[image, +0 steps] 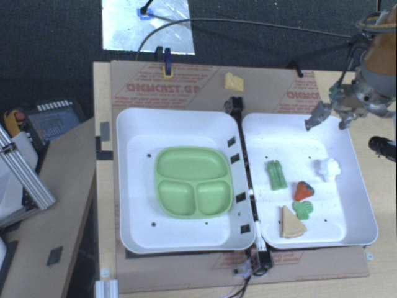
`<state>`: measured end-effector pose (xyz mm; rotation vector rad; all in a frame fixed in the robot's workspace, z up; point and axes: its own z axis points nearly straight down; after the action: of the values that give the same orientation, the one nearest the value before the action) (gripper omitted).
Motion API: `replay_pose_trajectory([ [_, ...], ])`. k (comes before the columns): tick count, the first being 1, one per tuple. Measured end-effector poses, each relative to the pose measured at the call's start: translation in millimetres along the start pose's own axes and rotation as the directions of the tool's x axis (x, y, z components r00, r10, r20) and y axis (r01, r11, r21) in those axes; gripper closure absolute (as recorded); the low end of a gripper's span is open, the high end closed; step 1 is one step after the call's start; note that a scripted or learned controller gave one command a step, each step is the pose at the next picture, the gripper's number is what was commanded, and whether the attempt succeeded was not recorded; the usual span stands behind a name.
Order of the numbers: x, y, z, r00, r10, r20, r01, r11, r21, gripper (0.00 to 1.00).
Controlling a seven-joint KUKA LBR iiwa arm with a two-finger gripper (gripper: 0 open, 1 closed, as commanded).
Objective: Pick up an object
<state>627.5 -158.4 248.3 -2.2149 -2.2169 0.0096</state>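
Camera view shows two white bins on a cardboard-covered bench, dark carpet beyond; the gripper hangs splayed, grasping nothing

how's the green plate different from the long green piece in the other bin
The green plate is broad, rounded and split into three compartments; the long green piece is a narrow stick shape. The plate is pale green, the piece darker. The plate lies alone in the left bin; the piece lies in the right bin among other small items. Both are green and lie flat, apart from the gripper.
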Motion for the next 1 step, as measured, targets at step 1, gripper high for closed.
replay_pose_trajectory([
  [1, 0.4, 2.1, -7.4, 1.0, -0.002, 0.002, 0.002, 1.0, -0.012, 0.0],
])
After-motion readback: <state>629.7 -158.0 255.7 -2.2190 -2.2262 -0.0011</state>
